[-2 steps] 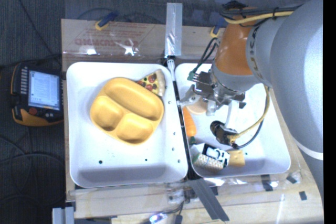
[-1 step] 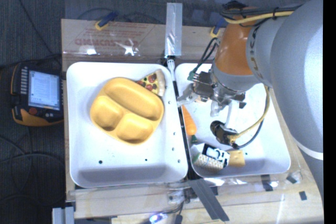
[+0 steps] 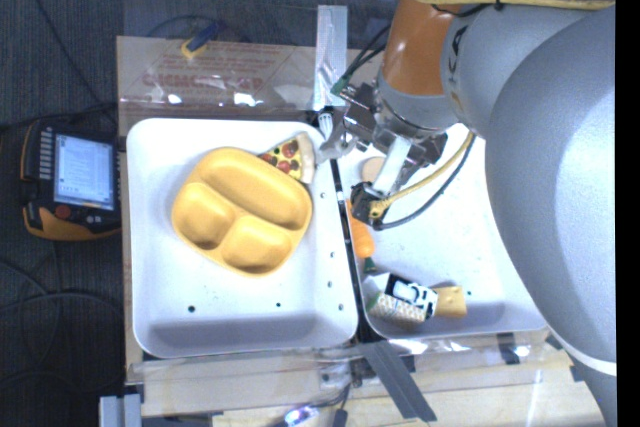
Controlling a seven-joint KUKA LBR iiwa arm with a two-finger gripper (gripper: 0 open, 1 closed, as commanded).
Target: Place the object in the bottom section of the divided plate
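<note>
**Apparently closing in on the toy pizza slice**

The gripper (image 3: 330,133) is hanging over the wall between the two bins, near the far end, with the grey arm reaching in across the right bin (image 3: 490,245). Whether the claw is spread or closed I cannot tell, since the wrist hardware is hiding it from above, and nothing is visibly sitting in its grasp.

The object most likely meant is the toy pizza slice (image 3: 288,155), as it is lying closest to the gripper. It is resting in the left bin (image 3: 160,315), wedged between the far right rim of the yellow divided plate (image 3: 240,210) and the bin wall, and seems to be touching the plate's edge. The plate's three hollows are all lying bare, so the bottom section is not yet filled.

The slice is looking like a thin, light, stiff plastic wedge with a smooth printed face. It is probably going to slip or tip if pinched across its flat faces. Taking it across the thicker crust edge is looking safer, though the wall and the plate rim are crowding both sides.

In the right bin, a small orange piece (image 3: 362,240), a black-and-white item (image 3: 408,293) and a tan block (image 3: 450,302) are lying near the front, well apart from the gripper.
</note>
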